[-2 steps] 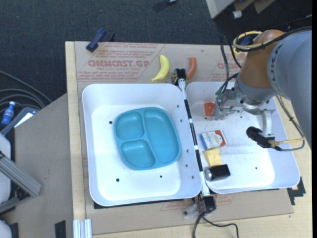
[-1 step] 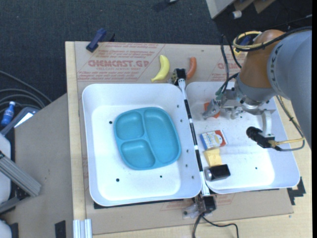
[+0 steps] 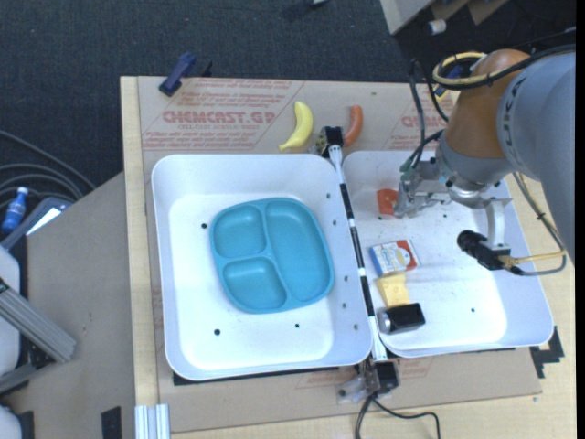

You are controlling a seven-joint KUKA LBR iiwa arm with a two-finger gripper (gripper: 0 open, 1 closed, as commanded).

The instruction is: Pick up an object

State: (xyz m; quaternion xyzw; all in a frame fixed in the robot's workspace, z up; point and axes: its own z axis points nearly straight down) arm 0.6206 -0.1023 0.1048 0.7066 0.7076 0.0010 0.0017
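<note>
Bins stand side by side on the counter (image 3: 228, 117), both shallow and white. The left bin (image 3: 174, 245) holds a teal divided plate (image 3: 272, 254), lying flat near its middle with its three compartments facing up. The grey arm (image 3: 539, 108) reaches in from the right over the far part of the right bin (image 3: 457, 300), its orange band above the wrist. The gripper (image 3: 413, 198) is low over the bin floor, and whether it is open or closed cannot be told from this angle. A small red object (image 3: 388, 201) lies on the floor of the right bin just to the left of the gripper, close to the wall shared with the left bin; it cannot be told whether the two touch, and nothing shows it as held. Nearer the camera in the same bin lie a small packet printed in blue and orange (image 3: 393, 258), a pale yellow piece (image 3: 394, 289) just beside it, and a black block (image 3: 403, 318) touching or almost touching that piece, near the front rim. Behind the bins, on the counter itself, a yellow banana (image 3: 298, 126) and an orange stick-shaped thing (image 3: 353, 124) lie near each other. A blue object (image 3: 177, 74) rests at the counter's far left corner.
</note>
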